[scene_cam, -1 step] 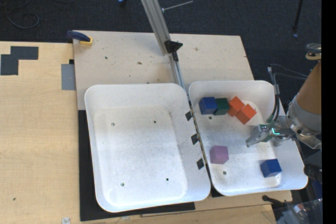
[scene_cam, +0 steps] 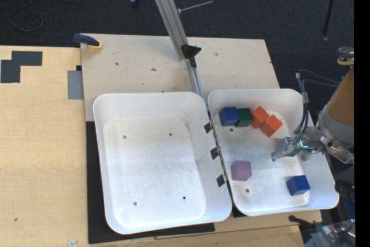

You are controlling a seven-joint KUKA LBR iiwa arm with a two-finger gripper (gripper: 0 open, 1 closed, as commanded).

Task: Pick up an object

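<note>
The right bin (scene_cam: 272,95) holds a row near its top edge: a blue cube (scene_cam: 229,115), a dark green block (scene_cam: 244,117) touching it, then two orange-red blocks (scene_cam: 265,121). A purple cube (scene_cam: 241,170) sits lower left, and another blue cube (scene_cam: 298,184) lower right. The gripper (scene_cam: 284,151) hangs over the bin's right middle, apart from every block; whether its jaws are spread or closed cannot be told. The left bin (scene_cam: 115,118) is speckled white. A slanted aluminium rail (scene_cam: 169,8) crosses the plywood bench (scene_cam: 231,61); dark carpet lies beyond.
</note>
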